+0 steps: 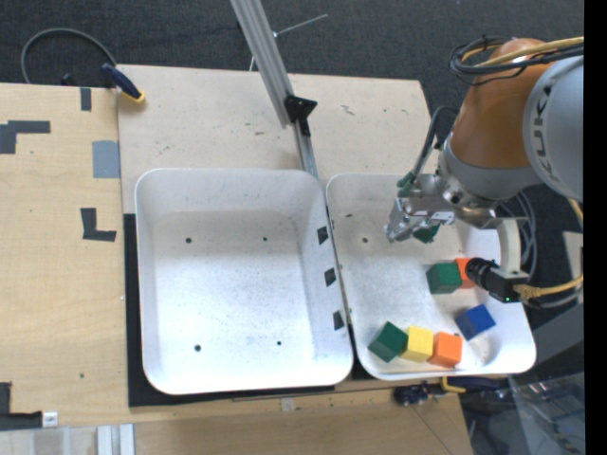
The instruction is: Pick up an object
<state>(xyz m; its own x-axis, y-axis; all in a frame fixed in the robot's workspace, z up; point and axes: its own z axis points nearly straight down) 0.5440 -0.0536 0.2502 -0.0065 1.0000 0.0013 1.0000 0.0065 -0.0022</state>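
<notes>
Several coloured blocks lie in the right bin (370, 254). Along its near edge a dark green block (387, 340), a yellow block (417, 343) and an orange block (447, 349) sit in a row, touching. A blue block (474, 321) lies to their right. Further back, a second green block (443, 278) rests against a small orange block (466, 270). My gripper (410, 224) hangs over the far middle of the right bin, up and to the left of the second green block, with nothing visibly held.
The left bin (232, 273) stands beside the right one, their rims meeting in the middle. A slanted metal rail (270, 55) runs from the top down to the bins' shared edge. Cables (507, 287) hang by the arm at the right bin's right side.
</notes>
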